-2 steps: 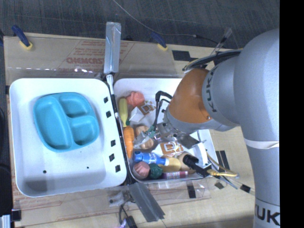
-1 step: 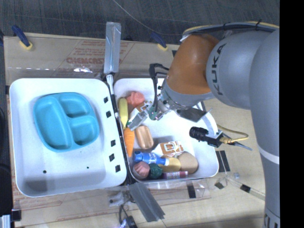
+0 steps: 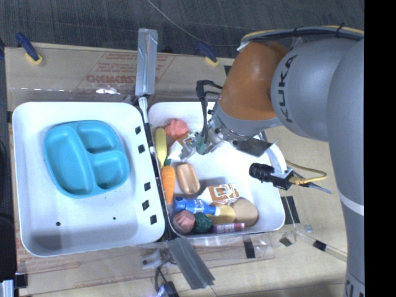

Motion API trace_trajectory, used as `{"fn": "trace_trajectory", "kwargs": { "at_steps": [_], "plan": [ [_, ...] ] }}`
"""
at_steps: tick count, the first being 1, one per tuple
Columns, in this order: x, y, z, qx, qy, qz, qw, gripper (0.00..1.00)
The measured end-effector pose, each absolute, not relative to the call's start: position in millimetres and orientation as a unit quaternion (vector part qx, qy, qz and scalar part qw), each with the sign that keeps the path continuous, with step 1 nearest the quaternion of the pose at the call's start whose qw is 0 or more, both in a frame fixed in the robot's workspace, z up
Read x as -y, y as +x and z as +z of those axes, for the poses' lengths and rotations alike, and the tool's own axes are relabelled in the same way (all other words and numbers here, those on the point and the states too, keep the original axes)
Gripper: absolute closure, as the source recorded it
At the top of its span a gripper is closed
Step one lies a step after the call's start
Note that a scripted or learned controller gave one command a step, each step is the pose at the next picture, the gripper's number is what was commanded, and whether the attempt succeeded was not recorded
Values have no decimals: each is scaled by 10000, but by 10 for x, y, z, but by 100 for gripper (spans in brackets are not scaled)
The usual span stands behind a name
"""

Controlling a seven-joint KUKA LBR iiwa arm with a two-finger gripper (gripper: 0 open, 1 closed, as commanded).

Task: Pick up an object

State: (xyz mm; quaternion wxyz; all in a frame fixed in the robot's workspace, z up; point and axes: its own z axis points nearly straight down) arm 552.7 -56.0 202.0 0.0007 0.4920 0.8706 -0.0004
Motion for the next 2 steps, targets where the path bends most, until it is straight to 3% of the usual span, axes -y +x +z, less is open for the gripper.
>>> {"fn": "trace_trajectory", "kwargs": {
  "at_steps": [1, 2],
  "plan": [
    [560, 5526, 2018, -8706, 4921, -4, 6, 0],
    [588, 5145, 1910, -9434, 3316, -5, -19, 0]
  ]
}}
